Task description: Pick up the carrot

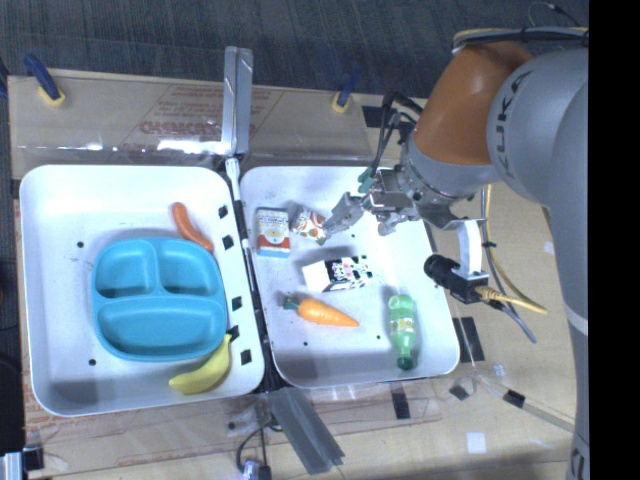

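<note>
The carrot [323,312], orange with a green stub at its left end, lies flat near the front of the right bin [440,348]. My gripper [365,217] hangs over the back half of that bin, up and to the right of the carrot and well apart from it. Its fingers [341,215] are spread open with nothing between them. A black-and-white carton [338,273] lies between the gripper and the carrot.
The right bin also holds a green bottle [401,330], a small red-and-white carton [272,231] and a small wrapped item [309,225]. In the left bin [45,268] are a blue divided plate [158,298], a sausage [190,226] and a banana [205,370].
</note>
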`<state>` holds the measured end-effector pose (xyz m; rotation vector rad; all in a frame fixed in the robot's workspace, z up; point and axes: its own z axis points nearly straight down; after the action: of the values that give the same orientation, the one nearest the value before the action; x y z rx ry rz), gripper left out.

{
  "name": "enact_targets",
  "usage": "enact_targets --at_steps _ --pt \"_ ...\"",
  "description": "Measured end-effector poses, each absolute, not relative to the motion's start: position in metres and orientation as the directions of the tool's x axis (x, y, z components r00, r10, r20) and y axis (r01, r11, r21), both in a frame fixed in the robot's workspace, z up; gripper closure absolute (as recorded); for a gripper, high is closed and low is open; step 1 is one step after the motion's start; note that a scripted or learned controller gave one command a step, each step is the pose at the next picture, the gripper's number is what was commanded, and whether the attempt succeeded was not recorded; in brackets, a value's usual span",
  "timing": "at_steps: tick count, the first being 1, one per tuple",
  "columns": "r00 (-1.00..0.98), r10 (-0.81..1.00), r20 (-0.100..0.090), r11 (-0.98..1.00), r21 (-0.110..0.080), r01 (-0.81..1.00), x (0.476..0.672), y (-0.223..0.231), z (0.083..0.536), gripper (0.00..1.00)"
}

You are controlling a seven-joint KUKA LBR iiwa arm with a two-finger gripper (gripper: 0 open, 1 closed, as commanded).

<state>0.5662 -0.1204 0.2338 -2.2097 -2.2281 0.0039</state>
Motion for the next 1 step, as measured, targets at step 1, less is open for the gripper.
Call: enact_targets --at_steps 1 --pt "-0.411 0.912 -0.009 0.411 0.013 0.912 0.5395 -0.1261 0.1137 0.0"
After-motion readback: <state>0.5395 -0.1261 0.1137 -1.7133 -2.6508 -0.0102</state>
